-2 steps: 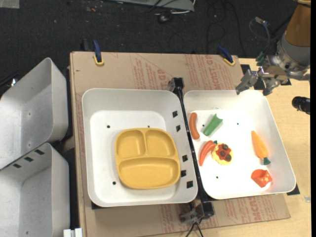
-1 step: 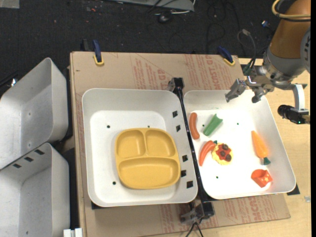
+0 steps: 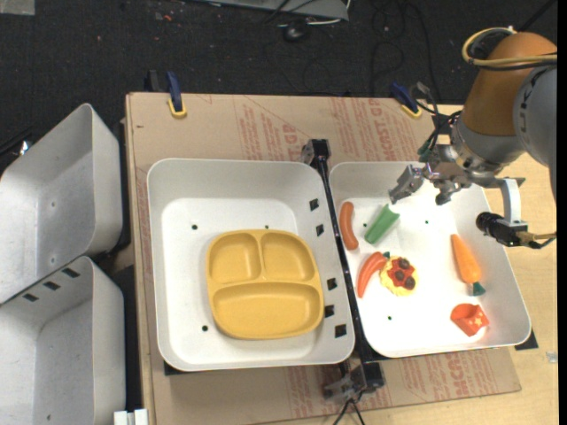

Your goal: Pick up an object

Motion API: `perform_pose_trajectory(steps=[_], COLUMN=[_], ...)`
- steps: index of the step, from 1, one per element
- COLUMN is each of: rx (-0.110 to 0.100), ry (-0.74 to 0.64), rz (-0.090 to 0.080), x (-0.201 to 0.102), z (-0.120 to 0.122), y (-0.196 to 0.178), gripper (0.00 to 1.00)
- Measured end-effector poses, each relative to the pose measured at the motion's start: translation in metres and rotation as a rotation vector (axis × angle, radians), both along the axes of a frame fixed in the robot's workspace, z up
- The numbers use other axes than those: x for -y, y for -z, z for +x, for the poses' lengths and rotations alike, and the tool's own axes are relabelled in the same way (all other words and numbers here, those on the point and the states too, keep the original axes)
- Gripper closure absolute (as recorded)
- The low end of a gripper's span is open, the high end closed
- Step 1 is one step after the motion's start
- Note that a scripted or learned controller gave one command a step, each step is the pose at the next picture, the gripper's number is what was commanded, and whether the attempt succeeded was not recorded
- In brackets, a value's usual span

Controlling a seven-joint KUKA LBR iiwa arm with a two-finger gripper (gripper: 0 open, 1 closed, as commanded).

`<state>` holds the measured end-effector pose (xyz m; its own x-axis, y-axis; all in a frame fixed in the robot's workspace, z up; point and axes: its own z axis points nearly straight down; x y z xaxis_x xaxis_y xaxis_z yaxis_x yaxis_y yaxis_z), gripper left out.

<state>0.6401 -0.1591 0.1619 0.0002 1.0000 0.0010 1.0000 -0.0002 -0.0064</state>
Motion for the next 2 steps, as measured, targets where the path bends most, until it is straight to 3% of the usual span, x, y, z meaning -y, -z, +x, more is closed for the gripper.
perform_pose_trajectory(steps=[1, 2], rx=[0.000, 0.008], ry=[0.000, 0.000], rz=[0.000, -0.002], x=[-0.003, -0.002], z=[-0.009, -0.006], y=[0.061, 0.046], gripper=[0.00, 1.00])
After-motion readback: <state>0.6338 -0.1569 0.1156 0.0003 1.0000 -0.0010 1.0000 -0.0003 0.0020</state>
